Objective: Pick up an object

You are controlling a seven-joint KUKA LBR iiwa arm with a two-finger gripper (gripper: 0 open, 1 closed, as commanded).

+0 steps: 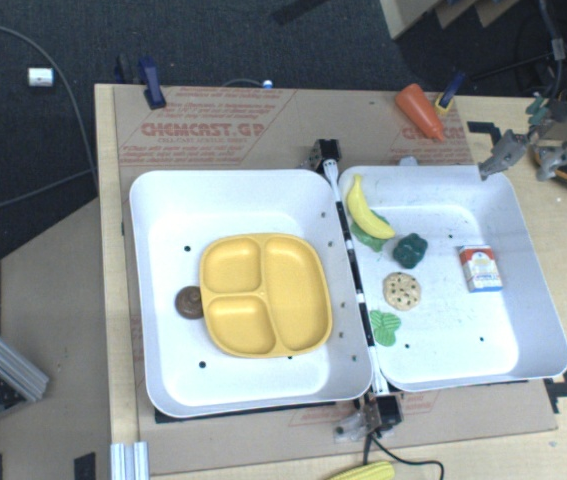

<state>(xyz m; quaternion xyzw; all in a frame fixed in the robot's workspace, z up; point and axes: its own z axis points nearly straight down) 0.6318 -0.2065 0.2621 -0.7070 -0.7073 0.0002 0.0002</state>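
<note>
Here banana lies lengthwise, stem toward far rim.

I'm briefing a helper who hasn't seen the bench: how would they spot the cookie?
Look in the right-hand white bin, toward its left half near the divider. The cookie lies below the dark green item and above the light green leafy piece. It alone is a flat, tan, speckled disc.

The bench carries two white bins: the left bin just beside the right bin. An orange object lies behind the right bin.
</note>
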